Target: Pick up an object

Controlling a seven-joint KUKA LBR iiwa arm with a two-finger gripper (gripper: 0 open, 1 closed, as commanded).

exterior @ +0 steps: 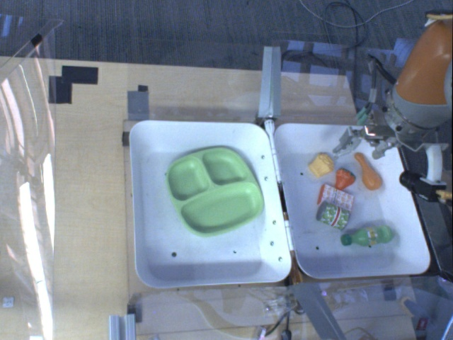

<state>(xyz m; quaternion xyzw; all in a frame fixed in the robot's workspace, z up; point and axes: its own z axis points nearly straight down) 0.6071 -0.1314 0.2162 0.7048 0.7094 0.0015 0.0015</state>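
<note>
In the right bin (311,257) lie a yellow block (320,165), a small red-orange piece (344,178), an orange gourd-shaped toy (368,172), a red and green carton (335,206) and a green bottle (367,236) on its side. My gripper (363,141) hangs over the bin's far right part, just above the orange toy and the yellow block. Its fingers are spread apart and nothing sits between them. The grey arm with the orange band (426,69) reaches in from the right.
The left bin (145,261) holds a green divided plate (214,190). A metal rail (270,83) runs between the bins at the back. Cables (340,9) lie on the dark floor behind the bench. A clear panel (25,190) stands at the left.
</note>
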